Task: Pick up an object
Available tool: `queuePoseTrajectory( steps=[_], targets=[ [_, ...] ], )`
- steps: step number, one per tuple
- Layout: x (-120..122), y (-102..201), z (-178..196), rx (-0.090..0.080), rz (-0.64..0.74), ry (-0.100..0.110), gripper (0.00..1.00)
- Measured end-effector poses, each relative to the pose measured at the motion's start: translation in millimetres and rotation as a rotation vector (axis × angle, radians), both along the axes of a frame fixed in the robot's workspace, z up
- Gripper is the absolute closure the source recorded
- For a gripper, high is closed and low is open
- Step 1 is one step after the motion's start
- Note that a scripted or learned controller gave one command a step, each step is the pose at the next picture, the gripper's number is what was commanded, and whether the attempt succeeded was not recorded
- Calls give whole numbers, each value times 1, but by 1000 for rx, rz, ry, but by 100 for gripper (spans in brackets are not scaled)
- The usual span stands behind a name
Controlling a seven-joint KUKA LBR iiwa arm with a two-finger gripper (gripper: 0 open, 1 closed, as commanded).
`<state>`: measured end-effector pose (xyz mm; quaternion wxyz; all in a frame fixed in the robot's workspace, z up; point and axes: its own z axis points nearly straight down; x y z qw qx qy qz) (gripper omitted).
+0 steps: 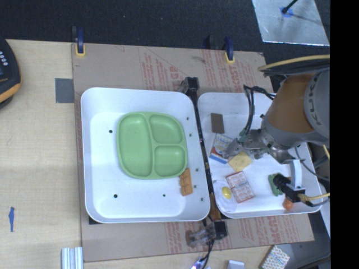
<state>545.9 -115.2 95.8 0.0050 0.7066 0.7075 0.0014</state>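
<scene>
I see my gripper (242, 143) low in the right shallow white bin (259, 205), over a blue-and-white crinkled packet (220, 148) and a pale yellow wedge-shaped block (240, 161); how the gripper is set I cannot tell. A red-checked flat packet (239, 186) lies near. The clutter worries me: closing here could nudge the wedge away or catch two items together.

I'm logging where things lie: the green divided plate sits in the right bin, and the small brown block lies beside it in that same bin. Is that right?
Not quite. The camera view shows the green divided plate in the left bin, not the right one. The small brown block does lie beside it in that same bin, near the plate's lower right corner.
</scene>
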Motion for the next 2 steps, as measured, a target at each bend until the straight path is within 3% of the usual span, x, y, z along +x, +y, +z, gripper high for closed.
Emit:
queuePoseTrajectory(
  steps=[1,2],
  targets=[
    [1,0,12,2,3,2,100],
    [0,1,10,3,4,4,0]
  ],
)
